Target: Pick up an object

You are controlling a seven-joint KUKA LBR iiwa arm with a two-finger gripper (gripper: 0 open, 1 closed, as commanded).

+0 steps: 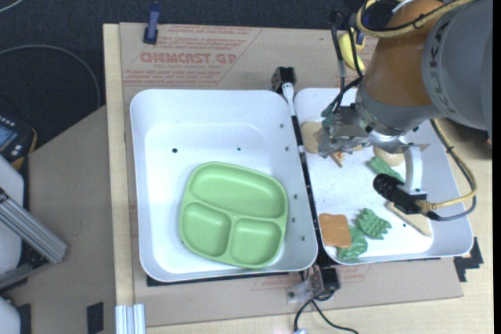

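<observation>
Gripper (338, 143) is down in the right bin (438, 242), upper-left part, can't tell how it's set. Small tan and orange bits (335, 158) sit right under it. Green divided plate (233, 213) in the left bin (156, 129).

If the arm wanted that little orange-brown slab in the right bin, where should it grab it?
Probably from straight above, fingers closing across the slab's two long sides. It lies flat near the bin's front left corner, with a green piece touching its lower right, so pinching the upper half looks safest.
</observation>
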